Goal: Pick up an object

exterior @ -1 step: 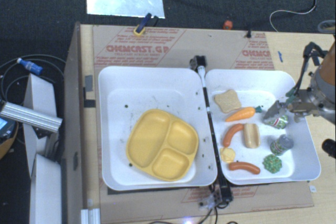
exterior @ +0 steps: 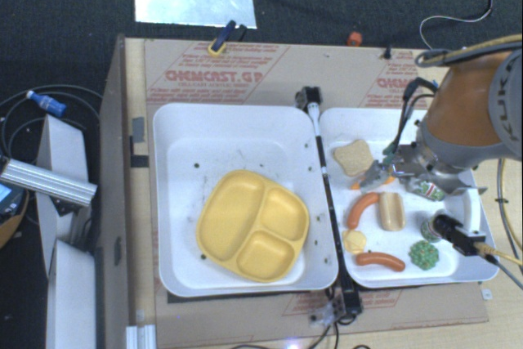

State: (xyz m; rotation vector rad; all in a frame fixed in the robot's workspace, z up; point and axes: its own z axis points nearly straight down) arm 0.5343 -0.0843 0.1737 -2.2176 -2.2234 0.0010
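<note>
The gripper (exterior: pixel 382 172) hangs low over the right bin (exterior: pixel 466 278), at the end of the grey and orange arm (exterior: pixel 466 114) that comes in from the right. Whether its fingers are spread or closed I cannot tell; the tip is small and dark against the food, and nothing can be seen pinched in it.

Closest to the tip is the slice of toast (exterior: pixel 354 156), just beside it on the left and slightly farther up the bin, lying flat. Below the tip, toward the near edge, lies a sausage (exterior: pixel 362 208), its long axis slanting from upper right to lower left, with a bun (exterior: pixel 391 210) next to it standing lengthwise up the bin.

Farther out sit a second sausage (exterior: pixel 379 261), lying crosswise, and a piece of broccoli (exterior: pixel 423 255).

The yellow divided plate (exterior: pixel 252 223) rests in the left bin (exterior: pixel 176 143), well apart.
</note>
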